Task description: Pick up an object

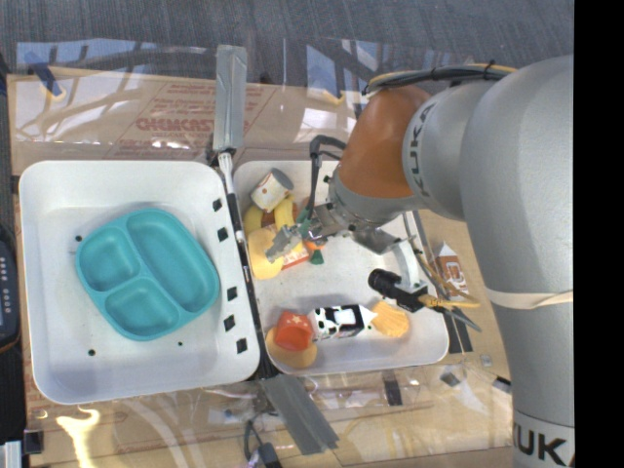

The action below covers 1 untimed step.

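My gripper (295,234) is low in the right bin (429,351), at its upper left part, over a cluster of small things. Under and beside it lie yellow pieces (259,218), a flat pale yellow piece (261,261) and a small orange bit (315,255). Whether anything is held is hidden by the wrist. A tan and white cylinder (272,187) lies at the bin's far left corner. Along the near wall sit a red tomato-like toy (292,330), a black and white cow toy (339,322) and an orange wedge (393,321).
The left bin (49,359) bears a teal divided plate (146,273). The grey arm with its orange band (385,154) covers the right bin's far right side. A divider with black clips (237,271) runs between the bins.
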Each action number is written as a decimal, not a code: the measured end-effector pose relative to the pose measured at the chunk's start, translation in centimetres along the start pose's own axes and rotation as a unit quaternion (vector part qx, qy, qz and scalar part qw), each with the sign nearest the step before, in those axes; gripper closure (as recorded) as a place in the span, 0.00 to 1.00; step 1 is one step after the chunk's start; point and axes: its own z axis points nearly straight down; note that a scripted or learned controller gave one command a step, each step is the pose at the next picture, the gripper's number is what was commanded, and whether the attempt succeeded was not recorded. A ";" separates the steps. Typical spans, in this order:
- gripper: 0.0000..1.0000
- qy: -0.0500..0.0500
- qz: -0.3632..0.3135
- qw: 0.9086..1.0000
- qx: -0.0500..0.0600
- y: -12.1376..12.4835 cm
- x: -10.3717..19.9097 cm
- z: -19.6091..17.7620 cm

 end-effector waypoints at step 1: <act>0.00 -0.001 0.109 0.994 -0.006 4.8 -4.5 2.2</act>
